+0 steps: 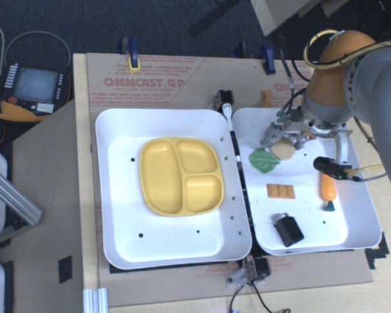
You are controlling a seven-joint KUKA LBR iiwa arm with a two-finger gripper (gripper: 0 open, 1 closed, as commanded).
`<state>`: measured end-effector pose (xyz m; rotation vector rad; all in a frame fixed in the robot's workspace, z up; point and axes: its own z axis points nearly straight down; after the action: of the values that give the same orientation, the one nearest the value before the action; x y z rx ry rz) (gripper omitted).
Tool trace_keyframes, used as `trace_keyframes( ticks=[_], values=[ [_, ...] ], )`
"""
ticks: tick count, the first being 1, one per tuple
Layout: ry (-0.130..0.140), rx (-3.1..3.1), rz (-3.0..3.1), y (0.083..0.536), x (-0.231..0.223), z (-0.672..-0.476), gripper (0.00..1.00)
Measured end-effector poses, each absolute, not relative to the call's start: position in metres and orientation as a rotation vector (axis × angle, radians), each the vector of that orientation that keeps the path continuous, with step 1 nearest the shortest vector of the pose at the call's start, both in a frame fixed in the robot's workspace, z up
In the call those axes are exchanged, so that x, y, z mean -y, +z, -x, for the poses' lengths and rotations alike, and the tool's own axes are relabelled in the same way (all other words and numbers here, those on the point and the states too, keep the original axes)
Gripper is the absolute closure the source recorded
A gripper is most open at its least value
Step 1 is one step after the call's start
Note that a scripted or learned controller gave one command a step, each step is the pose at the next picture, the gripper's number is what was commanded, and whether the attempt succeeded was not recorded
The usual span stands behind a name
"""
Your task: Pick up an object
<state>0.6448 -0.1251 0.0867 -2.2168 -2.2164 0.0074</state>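
Two bins on the table (85, 142): claw (285, 137), grip state indiscernible, low in right bin (358, 233) above a beige piece (283, 152) beside a leaf (264, 160), seemingly light, pinchable across its width.

The left shallow white bin (117, 194) is mostly taken up by a yellow three-compartment plastic plate (181, 175), leaving a bare strip along its near edge. In the right shallow white bin (358, 220), the tool (288, 132) crowds the far end above a green leaf-shaped piece (264, 160). An orange waffle-like rectangle (280, 190), an orange carrot (328, 189) and a small black block (289, 229) lie apart, with bare floor between them.
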Motion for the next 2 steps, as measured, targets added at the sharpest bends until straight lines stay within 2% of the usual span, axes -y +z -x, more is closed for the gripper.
trace_keyframes(
  ticks=[1, 2],
  values=[
    [-0.002, 2.224, 2.224, 0.103, 0.126, -0.648, 1.0],
    [-0.007, 2.226, 2.228, 0.167, 0.129, -0.648, 1.0]
  ],
)
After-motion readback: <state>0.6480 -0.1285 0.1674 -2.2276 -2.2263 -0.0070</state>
